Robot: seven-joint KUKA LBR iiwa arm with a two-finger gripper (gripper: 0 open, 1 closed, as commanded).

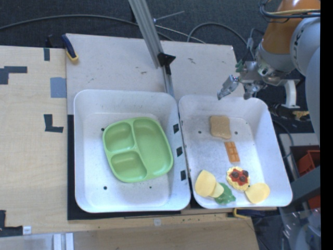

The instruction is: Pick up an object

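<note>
Bins: two white ones side by side on my worktop (114,61), the left bin (86,139) and the right bin (270,139), rims touching down the middle.
Left bin holds: one green tray (138,150) with three compartments, lying flat near the centre.
Right bin holds: six small food pieces, counted below.
Tan slab: one (220,127), at about 12 o'clock in the right bin, lying flat and apart from the rest.
Orange strip: one (231,151), just below the slab, near the bin's centre.
Topped round: one (238,178), pale with red and dark spots, at about 5 o'clock.
Yellow discs: two, one (205,183) at 7 o'clock and one (257,193) at 5 o'clock near the lower rim.
Green piece: one (225,196), at 6 o'clock, touching the left disc and sitting just beside the topped round.
My claw: (237,87) hangs above the right bin's far rim, at about 12 o'clock of that bin, near the tan slab but apart from it.
Claw state: fingers spread apart, nothing between them.
My arm: grey with one orange band (291,20), coming in from 2 o'clock.
Worktop extras: one metal pole (148,27) slanting up from between the bins, and one blue and yellow clamp (70,48) at 10 o'clock.
</note>
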